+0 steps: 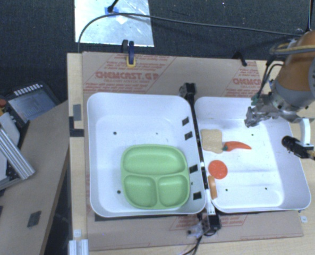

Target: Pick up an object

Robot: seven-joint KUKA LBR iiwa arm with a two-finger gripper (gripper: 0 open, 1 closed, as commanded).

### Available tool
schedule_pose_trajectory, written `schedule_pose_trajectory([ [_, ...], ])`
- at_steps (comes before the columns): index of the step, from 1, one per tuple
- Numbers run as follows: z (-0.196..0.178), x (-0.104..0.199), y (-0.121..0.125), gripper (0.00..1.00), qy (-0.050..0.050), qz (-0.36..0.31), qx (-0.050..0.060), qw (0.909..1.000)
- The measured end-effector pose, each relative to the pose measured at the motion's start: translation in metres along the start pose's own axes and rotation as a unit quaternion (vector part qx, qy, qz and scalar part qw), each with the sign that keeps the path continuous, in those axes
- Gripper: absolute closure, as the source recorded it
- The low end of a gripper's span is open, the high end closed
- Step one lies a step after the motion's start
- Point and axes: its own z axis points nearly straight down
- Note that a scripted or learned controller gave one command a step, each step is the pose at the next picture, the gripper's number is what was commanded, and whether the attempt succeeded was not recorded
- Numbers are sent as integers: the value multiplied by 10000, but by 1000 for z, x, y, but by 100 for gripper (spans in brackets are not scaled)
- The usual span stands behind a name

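- Camera view: two shallow white bins side by side on the worktop point(75, 142); left bin point(101, 121) with a green divided plate point(154, 175), right bin point(290, 190) with the small things to pick.
- In the right bin: a pale beige slice, like toy bread point(212, 140), near the divider; just beside it, to its right, an orange carrot-like piece point(237, 146); below these, a red-orange disc point(218, 169); along the divider, a thin orange stick point(212, 187).
- End effector point(253, 117) above the upper part of the right bin, near the carrot-like piece but apart from it, with nothing visible between the fingers; opening too small and blurred here, so cannot tell if wide or narrow.
- Handling, as a judgement: probably all light, stiff plastic toys, smooth and a little slippery, not fragile.
- Best hold for the carrot-like piece: across its thick middle, fingers at a right angle to its long axis; tapered end likely to slip out.
- Disc and bread slice: flat and low, hard to catch; better taken across opposite edges.
- Stick by the divider: little room for a finger on the wall side.
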Motion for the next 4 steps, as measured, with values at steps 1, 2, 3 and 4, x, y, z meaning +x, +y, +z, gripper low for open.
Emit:
schedule_pose_trajectory([
  [1, -55, -1, 2, 100, -2, -12, -9, 10000],
  [2, -49, 47, 4, 100, 17, -32, 21, 10000],
  [3, -49, 105, -1, 100, 23, -38, 26, 10000],
  [4, -47, 157, 8, 100, 22, -40, 21, 10000],
])
